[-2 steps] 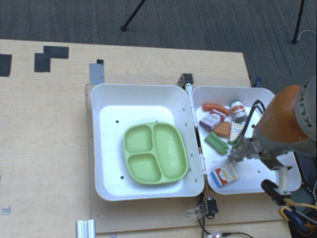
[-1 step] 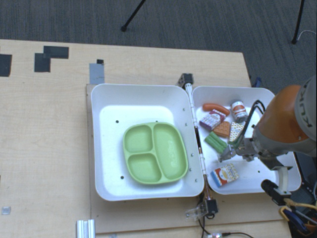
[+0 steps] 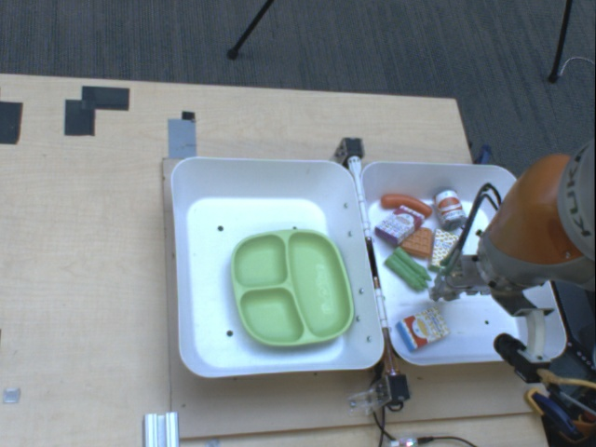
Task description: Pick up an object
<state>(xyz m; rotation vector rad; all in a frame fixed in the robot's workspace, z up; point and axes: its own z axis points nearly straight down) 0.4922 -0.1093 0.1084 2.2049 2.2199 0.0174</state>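
A light wooden bench top is seen from above, marked near its far left edge by dark rectangular patches. Beyond it, grey ribbed carpet is laid across the floor, on which thin black stand legs are planted. Even, shadowless lighting is cast throughout.

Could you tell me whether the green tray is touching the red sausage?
Apart. The camera view shows the green tray in the left bin, the red sausage in the right one.
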